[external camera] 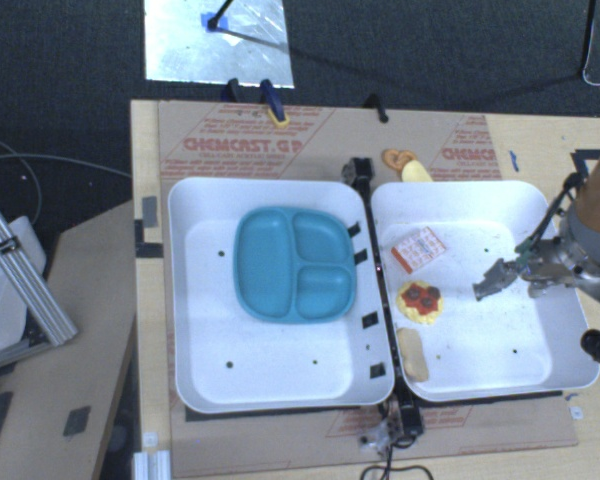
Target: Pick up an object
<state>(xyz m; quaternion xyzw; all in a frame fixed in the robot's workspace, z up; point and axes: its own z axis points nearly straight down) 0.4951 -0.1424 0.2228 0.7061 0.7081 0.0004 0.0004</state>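
Just then, the end effector (487,285) hovered in the right bin (480,203), its state impossible to tell; the pizza toy (420,301) lay near, toward the bins' divider.

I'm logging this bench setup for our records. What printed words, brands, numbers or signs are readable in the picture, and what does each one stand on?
"CHEMCAST GP": red print on the brown protective sheet behind the left white bin.
"CHEMCAST": same red print on that sheet behind the right white bin, cut off by the bin's rim.
Small red-and-white packet in the right bin: printing too small to read.
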